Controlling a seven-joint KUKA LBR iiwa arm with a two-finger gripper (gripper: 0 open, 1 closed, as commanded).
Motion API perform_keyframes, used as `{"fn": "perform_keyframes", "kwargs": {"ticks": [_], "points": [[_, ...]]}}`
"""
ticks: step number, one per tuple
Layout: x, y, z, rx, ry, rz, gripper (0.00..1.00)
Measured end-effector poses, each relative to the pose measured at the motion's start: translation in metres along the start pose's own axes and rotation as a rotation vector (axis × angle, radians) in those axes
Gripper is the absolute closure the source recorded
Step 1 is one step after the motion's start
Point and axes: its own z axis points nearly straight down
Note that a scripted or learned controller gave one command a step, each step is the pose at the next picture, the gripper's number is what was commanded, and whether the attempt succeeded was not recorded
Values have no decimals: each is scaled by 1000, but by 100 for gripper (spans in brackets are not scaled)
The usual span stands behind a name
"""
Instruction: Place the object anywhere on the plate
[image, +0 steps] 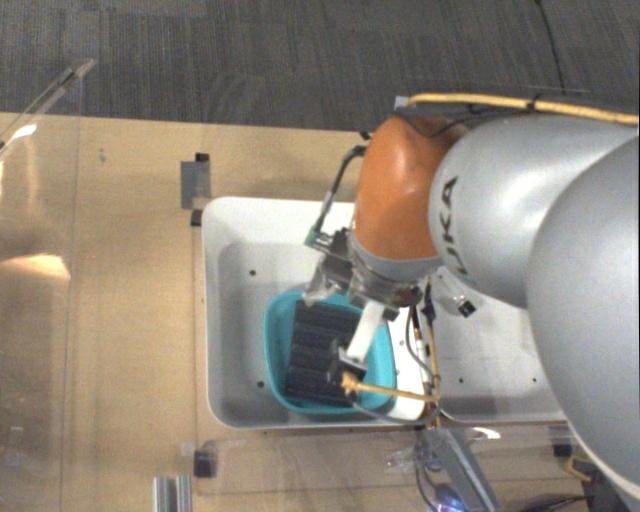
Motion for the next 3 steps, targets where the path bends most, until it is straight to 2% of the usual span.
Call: {"fn": "perform_keyframes", "kwargs": {"ticks": [1,2,3], "points": [[-87,12,-107,-7,3,-44,0],[-86,14,-119,-13,7,-47,100],[-120,27,-200,-11,4,-105,100]]}}
